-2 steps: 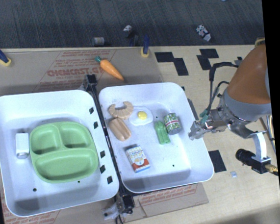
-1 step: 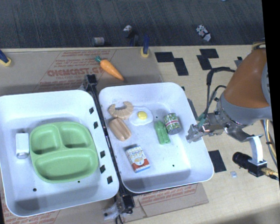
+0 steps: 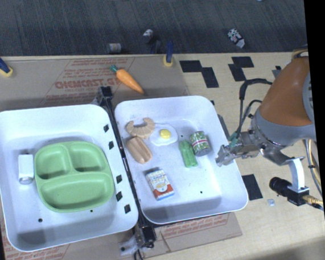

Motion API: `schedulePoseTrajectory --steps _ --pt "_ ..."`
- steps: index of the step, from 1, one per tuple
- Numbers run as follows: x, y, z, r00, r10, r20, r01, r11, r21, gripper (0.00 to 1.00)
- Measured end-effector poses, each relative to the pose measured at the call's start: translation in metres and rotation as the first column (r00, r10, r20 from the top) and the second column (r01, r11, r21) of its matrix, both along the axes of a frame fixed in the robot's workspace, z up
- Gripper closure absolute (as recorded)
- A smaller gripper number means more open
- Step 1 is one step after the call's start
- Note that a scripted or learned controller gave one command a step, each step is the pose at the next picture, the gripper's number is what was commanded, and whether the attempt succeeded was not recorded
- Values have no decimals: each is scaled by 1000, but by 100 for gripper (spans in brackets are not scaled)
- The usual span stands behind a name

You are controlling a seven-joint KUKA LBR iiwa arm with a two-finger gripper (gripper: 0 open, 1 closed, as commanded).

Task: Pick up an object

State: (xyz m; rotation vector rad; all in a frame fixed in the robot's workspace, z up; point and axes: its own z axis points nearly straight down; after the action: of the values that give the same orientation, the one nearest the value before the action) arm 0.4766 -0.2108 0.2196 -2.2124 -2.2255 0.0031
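The right bin (image 3: 215,198) holds several toy foods: a fried egg (image 3: 164,135), a pretzel-like pastry (image 3: 140,127), a hot dog bun (image 3: 139,150), a green can (image 3: 199,143), a green stick-shaped piece (image 3: 187,154) and a small orange-and-white box (image 3: 160,184). My gripper (image 3: 225,155) hangs over the right rim of that bin, just right of the can. Nothing shows between its fingers.
In the left bin (image 3: 17,226) lie a green divided plate (image 3: 72,175) and a small white block (image 3: 25,168). A toy carrot (image 3: 129,80) rests on the cardboard behind the bins. Blue clips (image 3: 0,63) pin the cardboard's back edge.
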Motion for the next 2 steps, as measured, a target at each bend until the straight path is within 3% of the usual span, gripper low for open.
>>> schedulePoseTrajectory --steps 1,2 --pt "1 -1 34 1000 0 7 0 1000 -3 100" --pt "0 10 2 1000 1 3 -1 1000 -1 100"
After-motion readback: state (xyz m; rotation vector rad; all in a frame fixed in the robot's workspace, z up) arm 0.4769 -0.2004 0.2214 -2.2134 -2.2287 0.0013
